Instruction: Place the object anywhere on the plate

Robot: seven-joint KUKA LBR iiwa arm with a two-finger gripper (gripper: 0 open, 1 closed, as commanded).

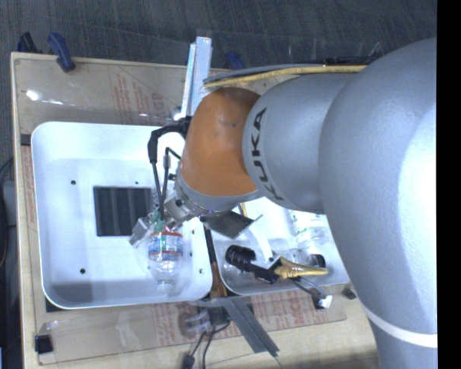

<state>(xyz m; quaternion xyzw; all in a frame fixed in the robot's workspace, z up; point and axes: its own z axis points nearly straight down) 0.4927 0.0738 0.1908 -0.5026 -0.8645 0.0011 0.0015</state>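
Lay just below the gripper (148, 229), touching: a clear ribbed plastic bottle (166, 254) in the glossy white left bin (54, 206). Grip state unreadable. Beside, a dark rectangular plate (121, 210).

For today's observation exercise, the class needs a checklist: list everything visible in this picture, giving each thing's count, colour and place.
bins: two, white; left bin, right bin partly under the arm
dark plate: one, black, ridged, flat in the left bin
plastic bottle: one, clear with a red and blue label, near the left bin's lower right corner, just below the gripper
black-handled tool: one, black and gold, in the right bin
clear plastic items: count unclear, in the right bin
clamps: two, blue, at the bench's top left edge
arm: one, grey with an orange band, reaching in from the right
gripper: one, above the bottle
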